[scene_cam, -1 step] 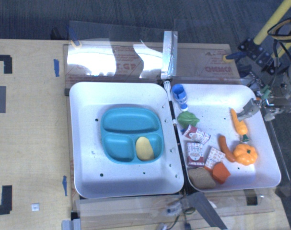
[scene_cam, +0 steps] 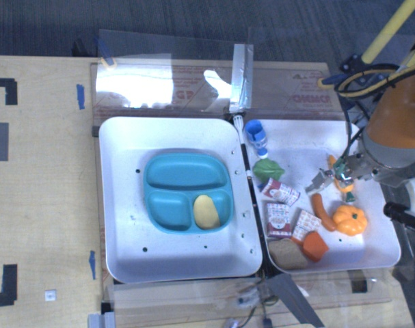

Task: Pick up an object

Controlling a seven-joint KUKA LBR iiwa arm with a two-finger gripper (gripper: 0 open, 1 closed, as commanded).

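Observation:
My gripper (scene_cam: pixel 329 176) hangs low over the right bin (scene_cam: pixel 381 251), near its middle right. A small orange and green item (scene_cam: pixel 344 176) lies right against the gripper; I cannot see whether it is held. Just below the gripper lie an orange sausage-shaped toy (scene_cam: pixel 321 211) and an orange pumpkin (scene_cam: pixel 350 221). A green toy (scene_cam: pixel 269 169) and a blue bottle (scene_cam: pixel 256 137) sit to the gripper's left, by the divider.
Small printed cartons (scene_cam: pixel 281 195) (scene_cam: pixel 279 219) (scene_cam: pixel 306 222), a red-orange block (scene_cam: pixel 315 246) and a brown round piece (scene_cam: pixel 284 252) crowd the right bin's front. The left bin (scene_cam: pixel 122 183) bears a blue divided tray (scene_cam: pixel 183 176) with a yellow potato-like object (scene_cam: pixel 206 212).

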